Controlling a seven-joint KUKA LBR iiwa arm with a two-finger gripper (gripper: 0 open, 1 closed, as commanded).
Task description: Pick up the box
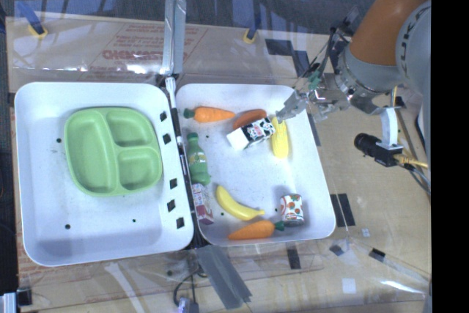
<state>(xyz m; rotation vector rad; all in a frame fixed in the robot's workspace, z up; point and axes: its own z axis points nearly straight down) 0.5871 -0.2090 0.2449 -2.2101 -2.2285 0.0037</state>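
Apparently the pick is not yet done: the box [251,133], white with black patches, lies on the floor of the right bin [315,157], just below and left of the gripper [286,111]. Closing on it and lifting remain. Whether the gripper is wide or narrow I cannot tell. From the right, the arm [381,33] slants down, its tip near the box's upper right end, beside an orange sausage-shaped toy [249,116] and a yellow corn cob [280,141].

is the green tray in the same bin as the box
No, the green tray lies in the left bin, while the box lies in the right bin among the carrots and bananas.
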